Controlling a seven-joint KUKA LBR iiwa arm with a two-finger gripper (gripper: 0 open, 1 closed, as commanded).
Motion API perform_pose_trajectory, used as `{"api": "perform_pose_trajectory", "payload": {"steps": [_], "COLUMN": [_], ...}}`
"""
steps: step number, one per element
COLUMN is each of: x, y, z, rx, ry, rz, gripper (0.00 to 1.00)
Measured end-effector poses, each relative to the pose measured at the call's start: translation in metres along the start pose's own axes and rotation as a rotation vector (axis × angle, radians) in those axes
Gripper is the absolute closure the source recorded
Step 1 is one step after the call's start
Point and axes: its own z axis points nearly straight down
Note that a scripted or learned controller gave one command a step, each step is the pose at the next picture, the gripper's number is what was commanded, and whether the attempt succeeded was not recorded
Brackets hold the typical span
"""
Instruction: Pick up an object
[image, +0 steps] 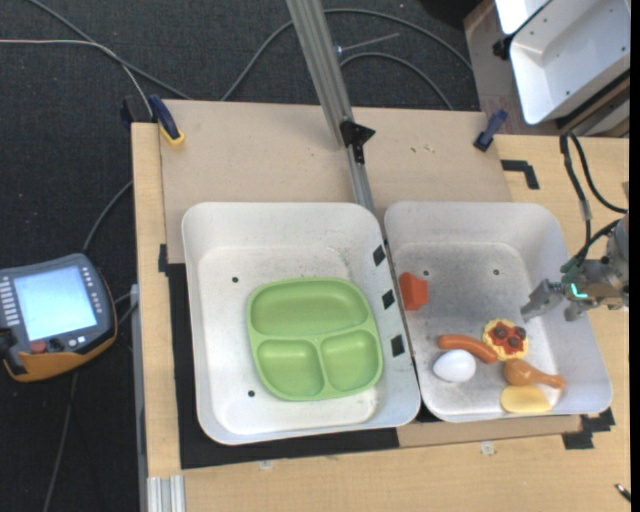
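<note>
The right bin (470, 235) holds several toy foods. An orange block (414, 291) sits by its left wall. An orange sausage (467, 346), a white egg (454, 367), a small pizza piece (505, 338), a brown drumstick (533, 376) and a pale yellow piece (527, 400) cluster near its front. My gripper (554, 306) hovers over the bin's right side, just up and right of the pizza piece. Its fingers are spread open with nothing between them.
The left bin (215, 300) carries a green divided plate (315, 335). A metal pole (335, 95) slants down to the wall between the bins. A teach pendant (50, 315) lies on the floor at left. Blue clamps (167, 122) grip the bench's back corners.
</note>
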Motion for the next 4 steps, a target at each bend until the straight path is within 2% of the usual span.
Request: {"api": "perform_pose_trajectory", "payload": {"steps": [1, 3, 4], "x": [0.000, 0.001, 0.000], "y": [0.000, -0.004, -0.002], "z": [0.000, 0.116, 0.101], "rx": [-0.001, 0.004, -0.003], "ry": [0.000, 0.002, 0.000], "rz": [0.000, 0.001, 0.001], "gripper": [0.00, 0.00, 1.00]}}
